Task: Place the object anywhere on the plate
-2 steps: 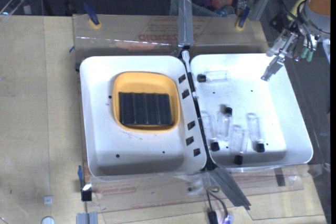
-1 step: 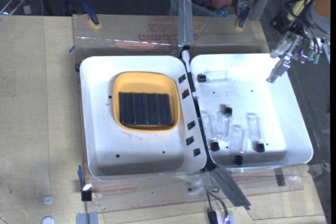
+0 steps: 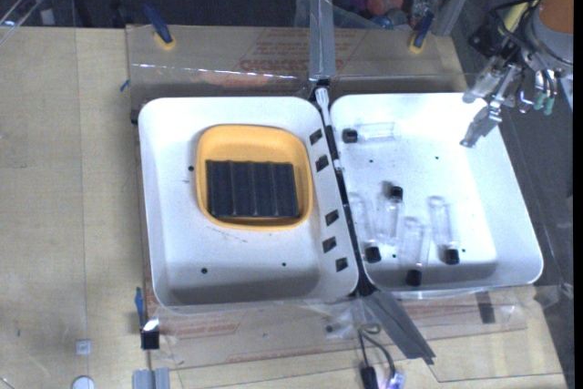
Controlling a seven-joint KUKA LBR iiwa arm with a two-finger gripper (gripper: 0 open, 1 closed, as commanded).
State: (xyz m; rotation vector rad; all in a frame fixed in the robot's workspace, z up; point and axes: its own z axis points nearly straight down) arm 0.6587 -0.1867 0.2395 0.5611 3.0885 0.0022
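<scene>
Orange band, grey wrist, slim metallic claw, teal-tipped fittings.

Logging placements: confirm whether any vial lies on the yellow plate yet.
No: the yellow plate carries a dark ribbed insert, while the clear vials lie in the right bin.

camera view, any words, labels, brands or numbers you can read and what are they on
None can be read.
The clear vials in the right bin: no label visible.
The yellow plate in the left bin: no markings.
The faint reddish marks on the plastic sheet behind the bins: too blurred to read.
</scene>
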